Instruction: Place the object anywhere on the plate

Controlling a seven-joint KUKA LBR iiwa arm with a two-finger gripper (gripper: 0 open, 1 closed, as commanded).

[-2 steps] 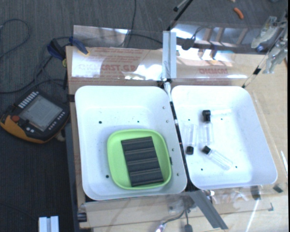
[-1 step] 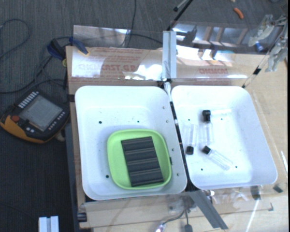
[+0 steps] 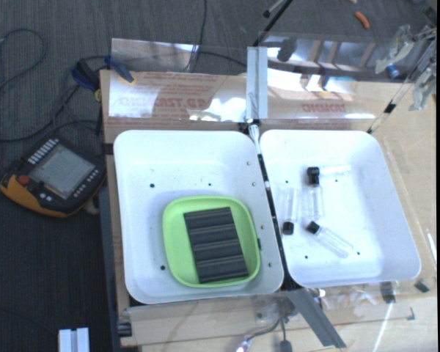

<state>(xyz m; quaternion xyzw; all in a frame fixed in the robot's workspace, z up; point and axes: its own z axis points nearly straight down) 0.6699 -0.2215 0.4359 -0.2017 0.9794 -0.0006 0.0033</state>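
A dark grey ribbed block [image 3: 216, 244] lay flat on the lime-green square plate [image 3: 174, 222], well inside its rim and covering most of its middle. The plate sat toward 6 o'clock in the left white bin [image 3: 136, 189]. The right white bin [image 3: 385, 211] touched the left one along their shared edge.

In the right bin several clear vials with black caps were scattered near the centre. One capped vial [image 3: 315, 174] lay toward 12 o'clock of the group and another [image 3: 327, 238] lay slanted toward 5 o'clock. A loose-looking black cap [image 3: 287, 228] rested at 8 o'clock, close to the dividing rim.

Clear plastic panels [image 3: 183, 86] stood along the bins' 12 o'clock side on the wooden table [image 3: 422, 167]. A teach pendant [image 3: 53, 178] with a grey screen lay on the dark carpet at 9 o'clock of the left bin, with cables [image 3: 29, 86] looping beyond it.

A blurred grey metal shape [image 3: 419, 57] hung at the frame's 2 o'clock edge, too indistinct to name. Whether the jaws stood apart or together could not be told
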